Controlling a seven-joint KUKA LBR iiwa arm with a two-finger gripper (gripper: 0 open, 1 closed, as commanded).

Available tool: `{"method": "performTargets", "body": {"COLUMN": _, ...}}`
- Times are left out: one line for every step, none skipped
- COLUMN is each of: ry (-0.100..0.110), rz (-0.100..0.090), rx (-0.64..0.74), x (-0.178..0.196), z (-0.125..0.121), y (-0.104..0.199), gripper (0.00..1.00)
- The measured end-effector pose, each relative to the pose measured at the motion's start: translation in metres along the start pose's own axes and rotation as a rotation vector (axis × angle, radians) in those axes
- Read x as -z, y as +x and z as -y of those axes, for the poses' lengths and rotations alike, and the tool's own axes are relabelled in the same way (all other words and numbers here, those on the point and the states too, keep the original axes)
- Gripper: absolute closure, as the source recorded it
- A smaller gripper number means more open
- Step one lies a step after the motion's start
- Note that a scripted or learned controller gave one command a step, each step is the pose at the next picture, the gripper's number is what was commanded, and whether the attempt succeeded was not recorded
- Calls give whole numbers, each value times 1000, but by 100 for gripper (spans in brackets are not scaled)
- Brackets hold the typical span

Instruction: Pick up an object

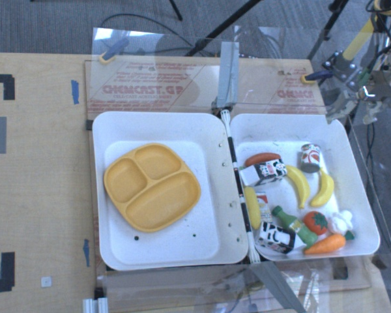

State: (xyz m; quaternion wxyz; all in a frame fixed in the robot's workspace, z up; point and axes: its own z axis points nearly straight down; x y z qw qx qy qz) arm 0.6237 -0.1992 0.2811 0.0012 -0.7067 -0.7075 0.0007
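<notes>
The right bin (352, 150) holds a heap of toy food. In it lie a red sausage (263, 158), a black-and-white carton (271, 170), a small can (310, 156) and two bananas (298, 185) (324, 189). Nearer the front are a yellow piece (252, 207), a green bottle (292, 223), a tomato (315, 222), a carrot (324, 244), a white piece (341, 222) and a second carton (275, 237). My gripper (349, 96) hangs above the far right corner of this bin, outside its rim and apart from every object.
The left bin (111, 240) bears a yellow divided plate (152, 186). A hinge strip (237, 188) runs between the bins. A clear acrylic sheet (156, 87) lies behind them, and tripod legs and cables crowd the floor at the back right.
</notes>
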Motion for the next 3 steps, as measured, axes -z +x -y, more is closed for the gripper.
{"method": "performTargets", "body": {"ry": -7, "rz": -10, "rx": -41, "x": -182, "z": -5, "y": -7, "gripper": 0}}
{"method": "performTargets", "body": {"ry": -2, "rz": 0, "rx": -46, "x": -174, "z": -1, "y": -14, "gripper": 100}}
{"method": "performTargets", "body": {"ry": -1, "rz": 1, "rx": -167, "x": -77, "z": 13, "y": 35, "gripper": 100}}
